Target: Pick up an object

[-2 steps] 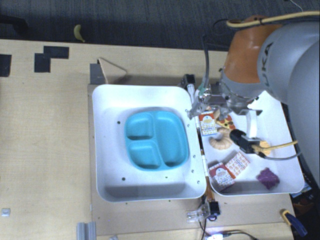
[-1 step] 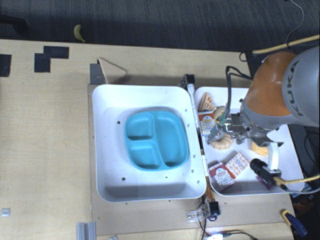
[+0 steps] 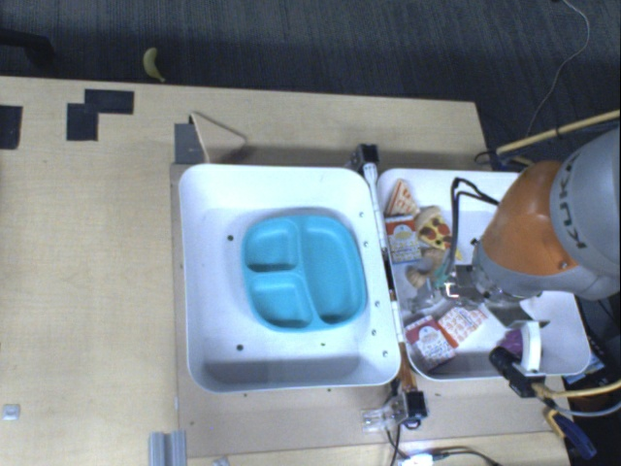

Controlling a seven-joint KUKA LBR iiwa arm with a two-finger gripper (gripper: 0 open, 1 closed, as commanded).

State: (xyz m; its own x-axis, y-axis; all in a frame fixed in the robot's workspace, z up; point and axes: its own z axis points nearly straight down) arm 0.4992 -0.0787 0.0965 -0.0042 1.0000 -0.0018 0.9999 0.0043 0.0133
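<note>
The right bin holds several small items. A pizza-slice toy lies at its far left corner, with a red and yellow snack and a small printed carton just below it. A red and white packet and a dark red packet lie near the front left. My gripper reaches down into this bin's left half, just above the two packets. The grey and orange arm hides the bin's middle. No item shows between the fingers.
The left bin holds a blue divided tray. A purple item lies at the right bin's front. Cables and a black bar run along the ridge between the bins. Bare bench stretches to the left.
</note>
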